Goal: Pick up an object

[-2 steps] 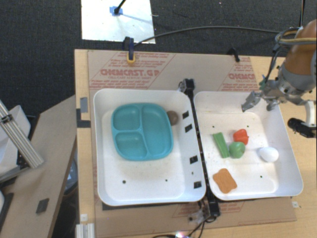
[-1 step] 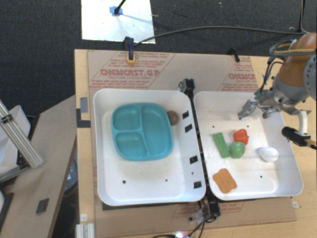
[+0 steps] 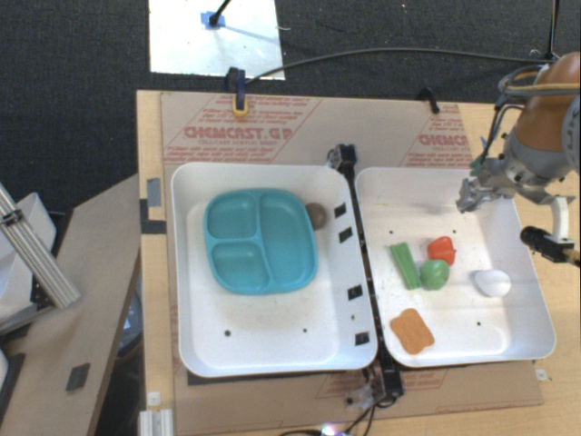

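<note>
In the right bin lie a green stick, a green ball, a small red piece, a white rounded piece and an orange oval piece. My gripper hangs over the bin's far right part, above and to the right of the red piece and apart from every object. Nothing shows between its tips.
The left bin holds a teal divided plate and a small brown ball at the plate's right edge. A black divider with clips runs between the bins. Cardboard lies under both bins.
</note>
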Controlling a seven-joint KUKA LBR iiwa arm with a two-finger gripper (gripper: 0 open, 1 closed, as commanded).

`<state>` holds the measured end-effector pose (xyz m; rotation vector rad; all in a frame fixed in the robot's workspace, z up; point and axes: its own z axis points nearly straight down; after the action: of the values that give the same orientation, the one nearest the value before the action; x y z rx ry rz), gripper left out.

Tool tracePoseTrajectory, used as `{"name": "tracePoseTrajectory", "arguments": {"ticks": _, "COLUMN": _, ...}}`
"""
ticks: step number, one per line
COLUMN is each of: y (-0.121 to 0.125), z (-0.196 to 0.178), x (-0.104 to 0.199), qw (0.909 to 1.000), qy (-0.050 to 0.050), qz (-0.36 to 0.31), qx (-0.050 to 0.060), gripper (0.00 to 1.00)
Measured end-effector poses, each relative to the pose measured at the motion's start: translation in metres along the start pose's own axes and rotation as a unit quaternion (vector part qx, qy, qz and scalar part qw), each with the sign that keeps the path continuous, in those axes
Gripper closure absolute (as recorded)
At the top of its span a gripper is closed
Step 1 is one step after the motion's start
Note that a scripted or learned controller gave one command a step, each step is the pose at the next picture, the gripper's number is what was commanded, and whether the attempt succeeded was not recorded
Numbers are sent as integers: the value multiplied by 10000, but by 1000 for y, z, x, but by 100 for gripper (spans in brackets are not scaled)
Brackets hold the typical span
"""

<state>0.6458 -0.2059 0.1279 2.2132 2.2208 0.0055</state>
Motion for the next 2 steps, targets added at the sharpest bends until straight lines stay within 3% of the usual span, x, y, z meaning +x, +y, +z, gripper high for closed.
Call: {"name": "tracePoseTrajectory", "arguments": {"ticks": 2, "y": 15, "z": -125, "x": 6, "qw": 10000, "qy": -5, "qz": -16, "qx": -14, "gripper": 100}}
